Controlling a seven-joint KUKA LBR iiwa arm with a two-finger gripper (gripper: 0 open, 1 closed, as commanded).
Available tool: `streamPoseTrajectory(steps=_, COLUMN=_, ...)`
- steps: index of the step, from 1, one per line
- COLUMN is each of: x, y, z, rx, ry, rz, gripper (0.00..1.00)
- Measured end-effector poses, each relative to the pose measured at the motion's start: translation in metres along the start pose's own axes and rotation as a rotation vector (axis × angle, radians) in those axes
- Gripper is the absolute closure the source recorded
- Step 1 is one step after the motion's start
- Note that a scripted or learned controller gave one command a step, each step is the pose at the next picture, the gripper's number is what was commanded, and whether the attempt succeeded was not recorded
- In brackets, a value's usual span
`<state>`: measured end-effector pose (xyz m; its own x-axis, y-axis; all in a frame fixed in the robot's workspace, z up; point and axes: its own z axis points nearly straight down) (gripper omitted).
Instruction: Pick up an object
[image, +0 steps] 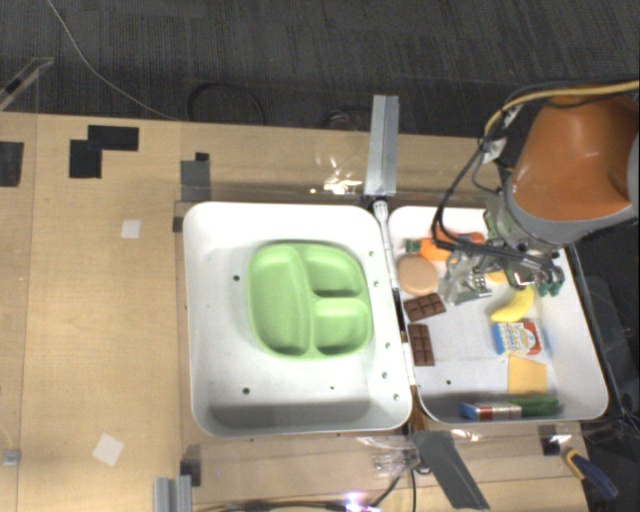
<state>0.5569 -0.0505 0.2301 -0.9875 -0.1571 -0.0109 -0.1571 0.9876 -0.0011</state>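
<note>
Wooden worktop (90, 330), two white bins side by side. Left bin (215, 390) carries a green divided tray (308, 298). My arm (572, 165) enters from 3 o'clock; tool (466, 278) low over the right bin (585, 340), at its 11 o'clock area. I cannot tell how the tool is set. Round tan piece (418, 272) just beside the tool at its 9 o'clock, chocolate bar (422, 306) at 7, banana (516, 305) at 4. Marker (492, 410) lies near the bin's 6 o'clock rim.
</note>
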Motion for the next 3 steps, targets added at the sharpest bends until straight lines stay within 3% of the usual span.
streamPoseTrajectory(steps=1, x=0.032, y=-0.045, z=0.078, rx=-0.001, ry=0.006, rz=-0.198, gripper=1.00)
streamPoseTrajectory(steps=2, x=0.013, y=-0.094, z=0.060, rx=0.002, ry=0.000, rz=-0.316, gripper=1.00)
streamPoseTrajectory(steps=3, x=-0.035, y=-0.068, z=0.018, rx=0.000, ry=-0.002, rz=-0.475, gripper=1.00)
